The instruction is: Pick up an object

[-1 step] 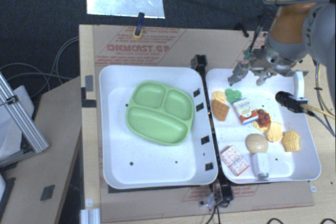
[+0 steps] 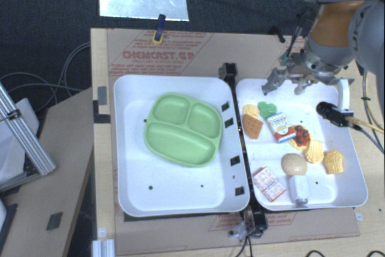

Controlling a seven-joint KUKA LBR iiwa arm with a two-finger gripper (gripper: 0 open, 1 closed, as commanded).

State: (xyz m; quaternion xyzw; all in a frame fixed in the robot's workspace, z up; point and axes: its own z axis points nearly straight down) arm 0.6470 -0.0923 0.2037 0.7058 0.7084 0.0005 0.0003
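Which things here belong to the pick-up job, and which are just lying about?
Job:
two-finger gripper, open, above the right bin
right white bin holding small toy foods: green piece, tan round piece, yellow ridged piece

Lying about:
green divided plate in the left white bin

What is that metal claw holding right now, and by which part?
Nothing. The gripper hangs open over the far end of the right bin, its fingers spread with no object between them; the toy food lies below, untouched.
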